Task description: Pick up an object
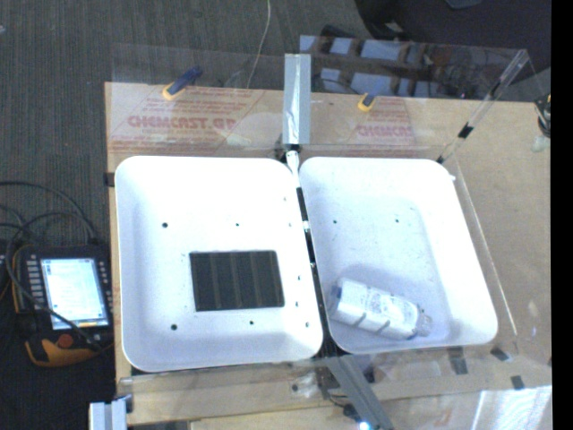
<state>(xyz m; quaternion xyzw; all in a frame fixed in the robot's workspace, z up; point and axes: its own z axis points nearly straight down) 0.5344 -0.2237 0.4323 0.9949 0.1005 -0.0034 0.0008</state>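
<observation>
Bottle (376,310): white, on its side, in right bin (385,209), front-left corner, cap end toward the front edge. Left bin (206,195): dark ribbed panel (237,279) lying flat near the front edge, about mid-width. The bins touch along their inner rims. Pendant (70,291) on the floor, off the bench's left edge.
</observation>
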